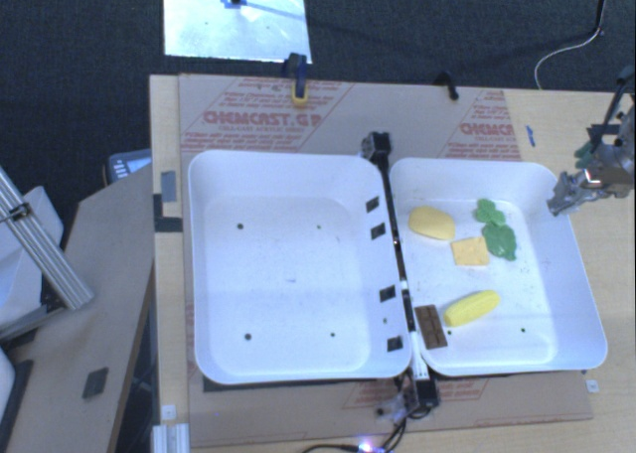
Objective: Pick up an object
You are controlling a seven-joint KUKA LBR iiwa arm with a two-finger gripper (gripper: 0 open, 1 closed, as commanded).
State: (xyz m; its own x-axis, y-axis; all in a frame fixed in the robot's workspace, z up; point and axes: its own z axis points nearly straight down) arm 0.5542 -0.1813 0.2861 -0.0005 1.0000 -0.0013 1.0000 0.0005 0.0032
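The right bin holds several small objects. A pale yellow rounded piece lies near its back left. Beside it are a green leafy piece and an orange-yellow square. A yellow elongated piece lies toward the front, with a brown block at the bin's left wall. My gripper hangs over the right bin's back right corner, apart from all the objects, and I see nothing in it.
The left bin sits beside the right one, with black clips along the shared wall. Both rest on a cardboard sheet. A shiny metal plate lies behind the bench.
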